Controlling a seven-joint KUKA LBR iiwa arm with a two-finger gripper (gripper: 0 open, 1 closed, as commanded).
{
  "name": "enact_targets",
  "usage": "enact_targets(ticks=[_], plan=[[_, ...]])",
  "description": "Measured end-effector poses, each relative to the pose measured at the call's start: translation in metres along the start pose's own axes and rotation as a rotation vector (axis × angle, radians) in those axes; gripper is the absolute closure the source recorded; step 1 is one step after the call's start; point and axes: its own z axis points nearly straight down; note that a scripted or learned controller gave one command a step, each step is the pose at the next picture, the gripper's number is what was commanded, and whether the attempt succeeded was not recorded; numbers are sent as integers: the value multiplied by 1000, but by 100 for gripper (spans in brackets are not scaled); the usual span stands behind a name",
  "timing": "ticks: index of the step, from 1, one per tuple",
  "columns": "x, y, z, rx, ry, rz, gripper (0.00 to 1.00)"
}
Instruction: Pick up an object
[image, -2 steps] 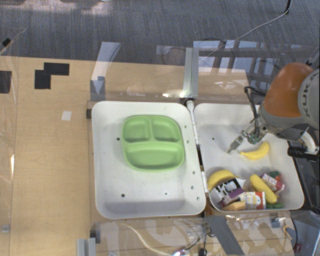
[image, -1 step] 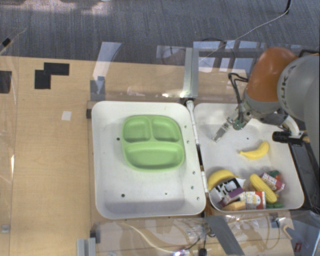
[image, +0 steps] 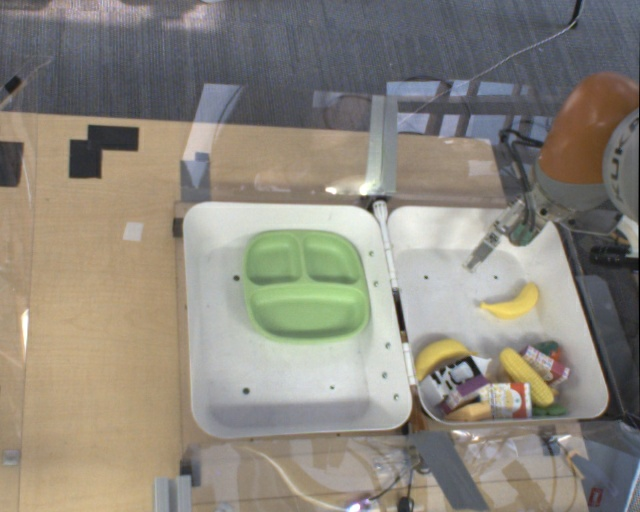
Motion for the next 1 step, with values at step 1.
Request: enact_targets(ticks=[1], plan=[[59, -56, 34, -1, 0, -59, 0]])
